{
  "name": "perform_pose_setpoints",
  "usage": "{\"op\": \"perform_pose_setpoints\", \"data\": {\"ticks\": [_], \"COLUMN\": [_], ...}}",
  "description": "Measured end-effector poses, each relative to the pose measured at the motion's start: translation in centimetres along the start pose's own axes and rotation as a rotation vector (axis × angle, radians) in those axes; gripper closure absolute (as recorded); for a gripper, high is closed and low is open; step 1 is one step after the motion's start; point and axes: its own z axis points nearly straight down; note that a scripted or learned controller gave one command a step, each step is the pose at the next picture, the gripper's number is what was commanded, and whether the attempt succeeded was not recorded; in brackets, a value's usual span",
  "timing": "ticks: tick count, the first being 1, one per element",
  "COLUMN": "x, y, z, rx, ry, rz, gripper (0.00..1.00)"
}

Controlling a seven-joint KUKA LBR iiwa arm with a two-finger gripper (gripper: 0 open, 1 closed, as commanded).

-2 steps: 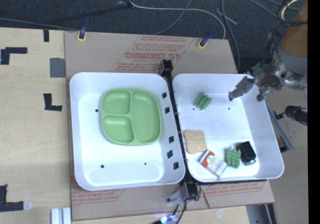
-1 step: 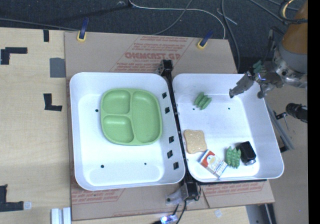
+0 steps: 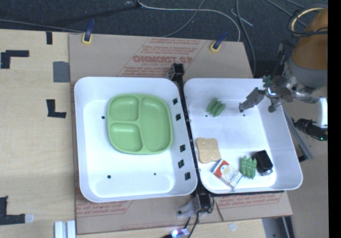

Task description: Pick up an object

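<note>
The tool [image 3: 257,99] hangs over the right bin [image 3: 277,141], fingers spread apart and holding nothing. The nearest thing, a small green ridged piece [image 3: 216,107], lies at about nine o'clock from it (long axis roughly ten-to-four), well apart from the bread slice [image 3: 208,150].

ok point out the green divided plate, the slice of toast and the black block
green divided plate [image 3: 140,124], camera view, on the ridge between compartments
slice of toast [image 3: 208,149], camera view, middle of its top face
black block [image 3: 262,161], camera view, its top
</note>
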Motion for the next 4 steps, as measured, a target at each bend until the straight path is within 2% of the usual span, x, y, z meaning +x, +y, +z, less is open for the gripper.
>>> {"op": "perform_pose_setpoints", "data": {"ticks": [1,2,3,4], "x": [-0.7,-1.1,-1.0,-1.2], "y": [-0.1,0.7,0.8,0.6], "z": [4.5,9.8,8.6,2.3], "rx": [0.000,0.001,-0.001,-0.006], "ry": [0.000,0.000,0.000,0.000], "rz": [0.000,-0.001,-0.001,0.000], "gripper": [0.00,0.00,1.00,1.00]}}
